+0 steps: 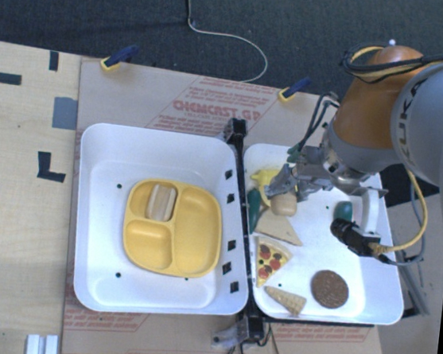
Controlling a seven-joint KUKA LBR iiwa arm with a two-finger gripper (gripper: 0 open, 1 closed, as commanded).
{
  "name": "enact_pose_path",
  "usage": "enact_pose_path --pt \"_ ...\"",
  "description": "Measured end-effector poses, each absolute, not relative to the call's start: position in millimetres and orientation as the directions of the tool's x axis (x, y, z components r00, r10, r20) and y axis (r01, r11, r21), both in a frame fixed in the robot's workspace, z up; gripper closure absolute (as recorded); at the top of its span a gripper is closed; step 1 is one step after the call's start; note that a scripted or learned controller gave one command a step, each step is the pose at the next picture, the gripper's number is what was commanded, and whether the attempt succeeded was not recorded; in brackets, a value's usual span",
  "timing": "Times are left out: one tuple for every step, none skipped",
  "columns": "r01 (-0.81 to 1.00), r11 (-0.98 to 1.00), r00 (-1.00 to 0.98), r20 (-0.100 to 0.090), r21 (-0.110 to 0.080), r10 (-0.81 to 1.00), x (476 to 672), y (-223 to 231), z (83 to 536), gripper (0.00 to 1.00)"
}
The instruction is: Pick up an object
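Over the right bin (381, 312), gripper (284, 189) lowered onto a small beige piece (284, 206), possibly touching; finger spread impossible to tell from this slant. Just beside: yellow item (265, 176), green item (253, 210). Nearer the front: pizza slice (270, 260), brown cookie (329, 289), cone (285, 299). Left bin (97, 277) holding a yellow divided plate (186, 236).

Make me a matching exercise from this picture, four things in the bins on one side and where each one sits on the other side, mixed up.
Things:
1. yellow divided plate
2. pizza slice
3. brown round cookie
4. gripper

Places:
A. right bin, near its front right corner
B. middle of the left bin
C. over the right bin's back left part
D. right bin, along its left wall

Pairs: 1-B, 2-D, 3-A, 4-C
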State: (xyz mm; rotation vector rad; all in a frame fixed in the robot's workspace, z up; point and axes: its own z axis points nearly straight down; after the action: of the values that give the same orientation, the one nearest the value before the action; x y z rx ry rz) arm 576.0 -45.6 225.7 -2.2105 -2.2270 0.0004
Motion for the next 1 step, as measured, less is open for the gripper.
enact_pose_path --pt "1.0 0.006 -0.006 0.001 -0.004 1.0 567.7 4.6 215.1 1.0"
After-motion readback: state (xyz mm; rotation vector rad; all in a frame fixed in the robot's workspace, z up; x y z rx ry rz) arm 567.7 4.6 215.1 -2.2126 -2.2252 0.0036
